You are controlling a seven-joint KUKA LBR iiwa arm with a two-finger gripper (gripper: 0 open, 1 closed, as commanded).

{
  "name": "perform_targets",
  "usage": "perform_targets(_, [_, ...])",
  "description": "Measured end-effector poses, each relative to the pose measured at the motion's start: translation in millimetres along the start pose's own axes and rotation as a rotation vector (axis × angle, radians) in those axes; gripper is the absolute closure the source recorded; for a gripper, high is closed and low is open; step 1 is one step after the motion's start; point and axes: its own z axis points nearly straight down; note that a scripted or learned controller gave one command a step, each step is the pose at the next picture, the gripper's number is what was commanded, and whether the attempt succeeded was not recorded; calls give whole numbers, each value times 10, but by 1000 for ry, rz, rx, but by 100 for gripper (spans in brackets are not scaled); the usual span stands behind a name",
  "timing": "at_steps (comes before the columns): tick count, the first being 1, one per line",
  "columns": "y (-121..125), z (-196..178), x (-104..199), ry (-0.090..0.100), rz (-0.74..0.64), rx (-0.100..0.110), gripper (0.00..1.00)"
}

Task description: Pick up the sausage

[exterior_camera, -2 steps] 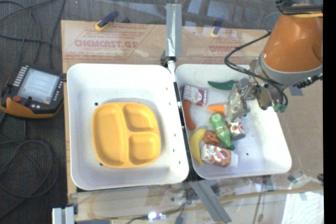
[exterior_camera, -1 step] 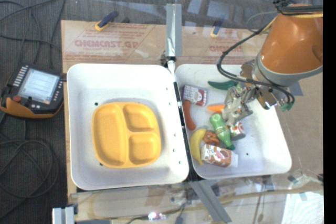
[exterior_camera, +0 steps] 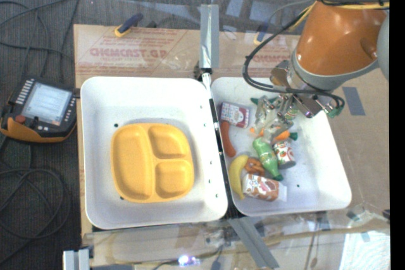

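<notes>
Orange and bulbous, the arm's wrist band point(exterior_camera: 335, 31) sits closest to the lens, swelling over the upper right of the scene with black cables looping off its left side. Below it the gripper point(exterior_camera: 283, 112) hangs over the upper middle of the right bin point(exterior_camera: 329, 193), its tip lost among the clutter there — whether it is released or clenched cannot be told, and nothing is seen caught in it.

Just beneath and around the tip lies a small carrot point(exterior_camera: 285, 135), orange with a green end, and a green bottle-like toy point(exterior_camera: 266, 155) slanting down toward the bin's middle. Beside that toy sits a small carton point(exterior_camera: 284, 154). Lower still, a printed packet point(exterior_camera: 261, 187) lies against a yellow banana point(exterior_camera: 237, 175) that curves along the bin's left side.

The sausage point(exterior_camera: 227, 138) — a slim reddish-brown piece — lies lengthwise near the left wall of the right bin, just above the banana and below a red-and-white box point(exterior_camera: 234, 114). It is apart from the gripper, to its left.

Across the divider, the left bin point(exterior_camera: 101, 98) holds a yellow compartment tray point(exterior_camera: 152, 161). Well off to the left, on the floor, rests a teach pendant point(exterior_camera: 41, 109) with a lit screen.
</notes>
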Motion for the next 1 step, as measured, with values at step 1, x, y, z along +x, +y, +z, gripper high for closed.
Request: perform_targets(1, [-153,346,13,1,-317,-1,100])
